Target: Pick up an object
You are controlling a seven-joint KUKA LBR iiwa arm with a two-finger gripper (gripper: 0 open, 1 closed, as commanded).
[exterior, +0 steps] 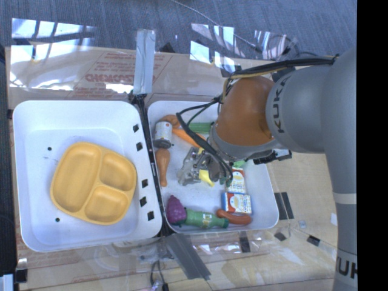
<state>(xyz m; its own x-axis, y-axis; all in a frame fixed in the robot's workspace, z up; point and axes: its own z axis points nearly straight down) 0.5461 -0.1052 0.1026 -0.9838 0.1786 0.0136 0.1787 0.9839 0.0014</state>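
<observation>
My gripper is down inside the right bin, hanging from the orange-banded wrist. A small yellow object lies right against its fingers; whether it is held I cannot tell. Around the gripper lie an orange carrot, a tan drumstick-like piece, a purple item, a green item, a red sausage-like piece and small printed boxes. A green piece pokes out from under the wrist.
The left bin holds a yellow divided plate. A black divider with clips runs between the bins. The arm's grey body covers the right bin's right side. Cardboard and tape lie behind the bins.
</observation>
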